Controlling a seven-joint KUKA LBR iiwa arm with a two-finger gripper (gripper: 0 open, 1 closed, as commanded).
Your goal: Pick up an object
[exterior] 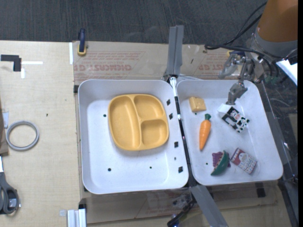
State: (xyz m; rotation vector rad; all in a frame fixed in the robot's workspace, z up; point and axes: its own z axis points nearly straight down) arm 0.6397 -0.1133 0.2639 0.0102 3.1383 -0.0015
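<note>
- The pincer [235,94] hangs at the right bin's [270,126] twelve o'clock; grip state: cannot tell.
- Black-and-white toy [235,118] just below it looks light, small (likely slippery); take it across its narrow sides.

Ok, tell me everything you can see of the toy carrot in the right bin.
The carrot looks like smooth plastic: an orange tapered body with a small green top. It lies flat on the floor of the right bin, near the bin's left wall, green end toward the back and the tip pointing toward the front, slightly tilted. Nothing touches it; the yellow block sits just behind it, apart. The pincer is off to its right.
</note>
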